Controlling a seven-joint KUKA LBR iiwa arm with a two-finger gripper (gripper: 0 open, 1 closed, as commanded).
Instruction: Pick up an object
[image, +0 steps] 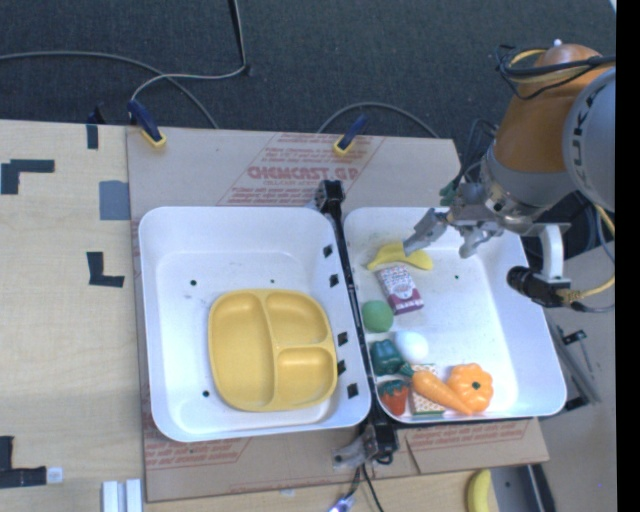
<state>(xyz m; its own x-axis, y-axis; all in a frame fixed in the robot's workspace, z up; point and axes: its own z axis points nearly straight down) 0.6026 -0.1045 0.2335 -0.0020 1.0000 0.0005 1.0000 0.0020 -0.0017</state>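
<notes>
The arm (545, 130) enters from the right, grey with an orange section, and is cut off by the upper right border. Its hand (447, 233) hangs over the far part of the right bin (520, 330). Two grey fingers are discernible, one slanting down-left toward the yellow banana (403, 259), the other pointing down nearer the bin's right wall. They stand spread apart with nothing between them. The left fingertip ends just beside the banana's upper end; contact cannot be confirmed.

Right bin contents, all along its left and near sides: the banana at the far end; a small purple-and-white box (401, 288) just below it, label unreadable; a green ball (377, 316); a white round object (411, 346), hard to separate from the white bin floor; a teal item (386, 354), shape unclear; an orange carrot (440, 391) lying beside an orange bell pepper (471, 386); a red item (393, 400) and a small printed carton (425, 404), both partly covered by the carrot.

The left bin (170, 300) holds a yellow divided plate (271, 349) with three compartments.

Both bins sit on a cardboard sheet (290, 170) clamped to the tabletop (60, 330). A second yellow object (482, 491) lies at the bottom border, partly cut off. Cables (190, 75) run across the dark floor beyond.
</notes>
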